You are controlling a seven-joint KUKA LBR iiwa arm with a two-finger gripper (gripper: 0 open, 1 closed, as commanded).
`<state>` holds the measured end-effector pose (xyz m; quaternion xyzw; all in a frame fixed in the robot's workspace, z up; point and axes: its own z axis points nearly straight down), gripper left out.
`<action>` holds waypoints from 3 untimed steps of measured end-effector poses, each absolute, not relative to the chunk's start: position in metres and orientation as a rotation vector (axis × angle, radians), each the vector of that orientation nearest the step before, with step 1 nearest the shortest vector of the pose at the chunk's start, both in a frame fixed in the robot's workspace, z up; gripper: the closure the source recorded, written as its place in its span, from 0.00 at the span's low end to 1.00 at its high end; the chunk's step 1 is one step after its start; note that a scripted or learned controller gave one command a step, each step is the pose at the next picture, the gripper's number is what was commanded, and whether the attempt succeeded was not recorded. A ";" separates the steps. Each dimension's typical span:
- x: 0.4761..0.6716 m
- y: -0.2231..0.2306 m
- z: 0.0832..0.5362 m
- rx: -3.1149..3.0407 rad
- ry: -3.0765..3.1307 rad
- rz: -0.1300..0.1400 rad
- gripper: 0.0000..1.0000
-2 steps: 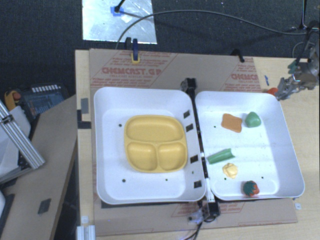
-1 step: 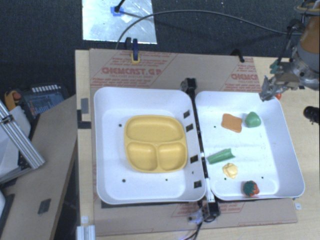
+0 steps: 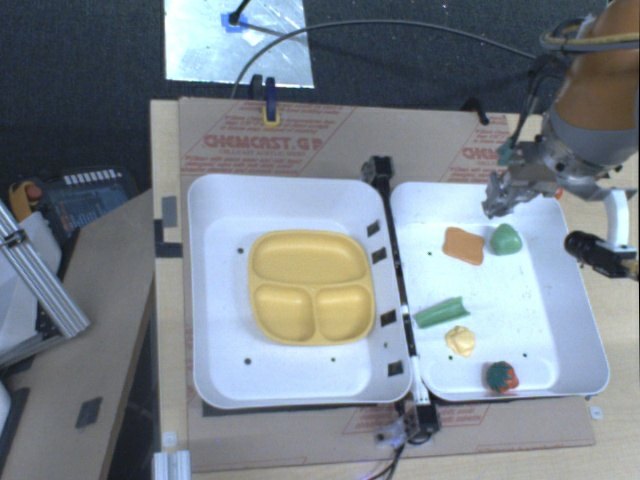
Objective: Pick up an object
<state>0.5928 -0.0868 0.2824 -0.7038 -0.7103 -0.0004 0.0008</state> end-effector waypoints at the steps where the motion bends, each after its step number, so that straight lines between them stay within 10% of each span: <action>1: 0.586 -0.028 0.264 -2.209 -2.232 -0.003 1.00; 3: 0.577 0.077 0.251 -2.210 -2.232 -0.005 1.00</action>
